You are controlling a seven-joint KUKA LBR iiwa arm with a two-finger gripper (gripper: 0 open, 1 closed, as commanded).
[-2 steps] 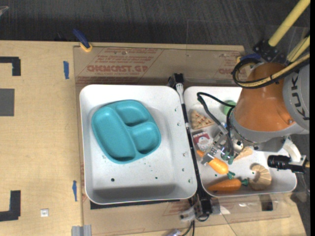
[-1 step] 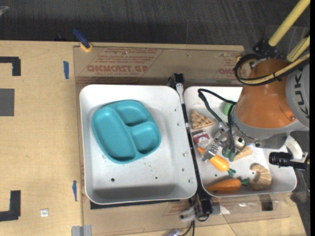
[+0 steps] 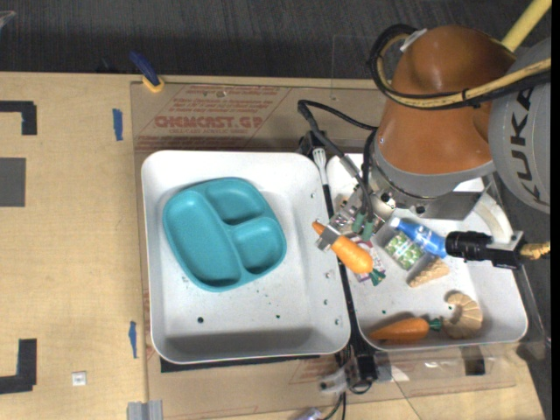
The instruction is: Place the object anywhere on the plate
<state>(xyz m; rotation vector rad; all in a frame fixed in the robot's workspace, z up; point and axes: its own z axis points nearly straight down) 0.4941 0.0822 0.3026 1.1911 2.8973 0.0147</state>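
Orange toy carrot (image 3: 353,254) with green top hangs over the divide between the bins, seemingly pinched by the hand (image 3: 343,233); grip unclear. Task roughly midway: lifted, not placed. Teal three-compartment plastic plate (image 3: 224,231) waits in left white bin (image 3: 175,322).

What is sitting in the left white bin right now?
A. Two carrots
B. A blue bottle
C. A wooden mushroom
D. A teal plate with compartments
D: the teal plate lies in the left bin; the carrots are over by the right bin.
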